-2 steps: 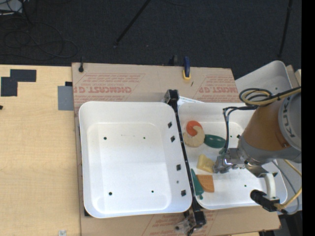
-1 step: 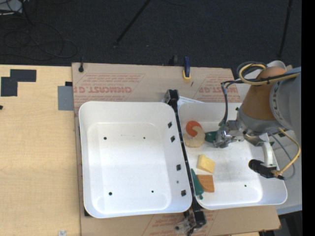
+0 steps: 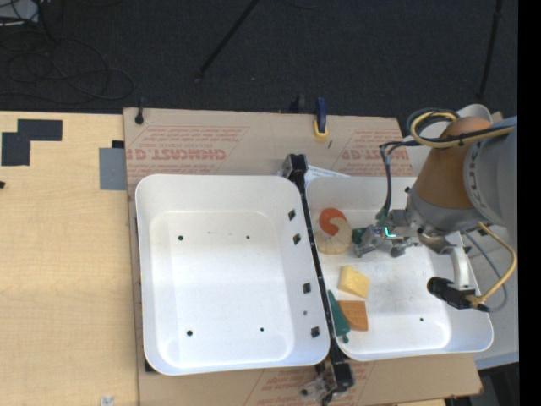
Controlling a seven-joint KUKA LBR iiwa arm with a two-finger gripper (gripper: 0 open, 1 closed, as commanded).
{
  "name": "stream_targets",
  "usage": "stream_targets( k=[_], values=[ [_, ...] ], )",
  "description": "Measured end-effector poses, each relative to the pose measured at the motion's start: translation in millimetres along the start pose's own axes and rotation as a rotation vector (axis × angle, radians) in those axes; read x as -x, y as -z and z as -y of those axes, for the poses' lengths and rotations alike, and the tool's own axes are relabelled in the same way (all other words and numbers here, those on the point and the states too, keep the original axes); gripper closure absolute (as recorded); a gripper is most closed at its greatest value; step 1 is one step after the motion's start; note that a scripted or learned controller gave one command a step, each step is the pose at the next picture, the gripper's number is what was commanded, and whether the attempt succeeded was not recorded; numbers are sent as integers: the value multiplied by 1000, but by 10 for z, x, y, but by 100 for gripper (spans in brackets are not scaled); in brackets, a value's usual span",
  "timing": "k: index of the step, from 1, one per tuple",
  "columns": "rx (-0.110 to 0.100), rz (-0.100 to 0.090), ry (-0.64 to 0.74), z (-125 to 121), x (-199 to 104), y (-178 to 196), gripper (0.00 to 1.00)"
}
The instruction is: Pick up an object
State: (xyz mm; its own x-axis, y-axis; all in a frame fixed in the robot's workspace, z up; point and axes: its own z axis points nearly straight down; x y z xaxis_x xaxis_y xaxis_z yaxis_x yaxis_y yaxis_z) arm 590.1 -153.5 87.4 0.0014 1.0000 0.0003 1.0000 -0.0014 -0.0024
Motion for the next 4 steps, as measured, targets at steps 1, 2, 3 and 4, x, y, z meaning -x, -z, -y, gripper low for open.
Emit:
stream_targets(
  k=[1,2,3,4],
  values=[
    [-4,0,0,366,199,-3,0],
    [9,2,6,-563,-62,17,0],
    [-2,0,1,-283,152,1,0],
    [4,2,2,-551,511,8,0]
  ],
)
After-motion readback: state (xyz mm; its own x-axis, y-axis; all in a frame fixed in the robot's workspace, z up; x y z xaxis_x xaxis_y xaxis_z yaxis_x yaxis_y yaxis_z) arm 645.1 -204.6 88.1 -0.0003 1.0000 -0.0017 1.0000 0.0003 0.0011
